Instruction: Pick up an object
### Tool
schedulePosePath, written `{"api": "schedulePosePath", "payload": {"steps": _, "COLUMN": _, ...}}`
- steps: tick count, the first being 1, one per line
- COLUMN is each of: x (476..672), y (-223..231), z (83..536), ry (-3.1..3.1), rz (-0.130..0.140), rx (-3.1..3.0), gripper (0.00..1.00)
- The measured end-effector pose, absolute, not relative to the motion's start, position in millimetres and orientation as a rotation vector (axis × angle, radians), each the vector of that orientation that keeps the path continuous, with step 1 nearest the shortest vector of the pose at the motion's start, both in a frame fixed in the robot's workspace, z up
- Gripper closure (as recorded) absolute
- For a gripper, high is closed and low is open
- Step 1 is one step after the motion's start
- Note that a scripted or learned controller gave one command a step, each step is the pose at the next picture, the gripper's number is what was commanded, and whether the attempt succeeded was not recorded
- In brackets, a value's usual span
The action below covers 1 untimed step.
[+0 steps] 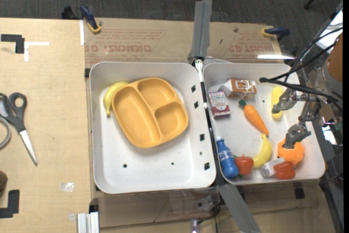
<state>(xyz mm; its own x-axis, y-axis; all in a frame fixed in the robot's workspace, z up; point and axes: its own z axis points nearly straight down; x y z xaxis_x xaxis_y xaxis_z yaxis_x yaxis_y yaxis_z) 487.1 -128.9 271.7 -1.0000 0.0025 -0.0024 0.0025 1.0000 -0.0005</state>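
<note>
So the gripper (295,136) is parked low over the right bin (240,71), near its right wall, and it sits right on top of the orange fruit (291,154) in the lower right corner. That's the relation that matters here: the fruit is basically straight under the fingertips, maybe a touch toward the near edge, so the move looks like a plain drop down rather than any sideways hunting. The fruit is round-ish, so there's no long axis to line up with, which helps. Can't really tell how wide the jaws are set, the fingers blur into the dark wrist hardware, and I can't see anything actually pinched between them, so I wouldn't call it a grasp. What could mess it up is the crowding: a red pepper (284,171) is touching or just beside the fruit on the near side, and a banana (263,151) curves just to its left. The carrot (254,118) lies well up toward the middle of the bin at a slant, and the left bin (103,161) holds a yellow divided plate (150,112).
</note>
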Motion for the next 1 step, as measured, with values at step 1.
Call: {"api": "schedulePosePath", "payload": {"steps": 1, "x": 527.4, "y": -119.5, "z": 173.7, "ry": 3.139, "rz": -0.001, "rx": 0.063, "gripper": 0.0}}
